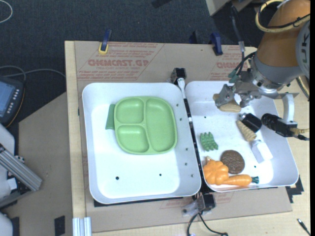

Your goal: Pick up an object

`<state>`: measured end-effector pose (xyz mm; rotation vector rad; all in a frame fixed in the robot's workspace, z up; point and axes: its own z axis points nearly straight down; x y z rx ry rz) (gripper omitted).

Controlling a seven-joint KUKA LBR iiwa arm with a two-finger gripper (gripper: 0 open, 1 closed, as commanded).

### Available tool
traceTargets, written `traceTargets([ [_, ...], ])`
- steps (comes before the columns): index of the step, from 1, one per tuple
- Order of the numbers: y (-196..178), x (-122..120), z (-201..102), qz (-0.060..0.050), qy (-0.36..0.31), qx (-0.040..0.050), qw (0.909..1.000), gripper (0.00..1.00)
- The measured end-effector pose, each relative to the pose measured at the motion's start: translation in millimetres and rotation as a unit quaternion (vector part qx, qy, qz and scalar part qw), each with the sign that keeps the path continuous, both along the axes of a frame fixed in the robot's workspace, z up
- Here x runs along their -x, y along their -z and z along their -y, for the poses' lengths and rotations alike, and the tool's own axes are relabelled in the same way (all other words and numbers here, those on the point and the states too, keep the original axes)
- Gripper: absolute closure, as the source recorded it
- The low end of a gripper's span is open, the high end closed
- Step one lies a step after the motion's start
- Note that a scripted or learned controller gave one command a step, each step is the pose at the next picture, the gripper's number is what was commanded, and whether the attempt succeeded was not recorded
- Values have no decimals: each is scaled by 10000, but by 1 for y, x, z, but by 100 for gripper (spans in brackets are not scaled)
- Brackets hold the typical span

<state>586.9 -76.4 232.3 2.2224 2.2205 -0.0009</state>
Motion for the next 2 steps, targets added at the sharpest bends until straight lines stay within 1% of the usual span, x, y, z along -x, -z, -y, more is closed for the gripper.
traceTargets([
  [1,-1,5,-8,-6,-9,-6,10000,100],
  [2,3,-10,-7,14,-14,1,10000,100],
])
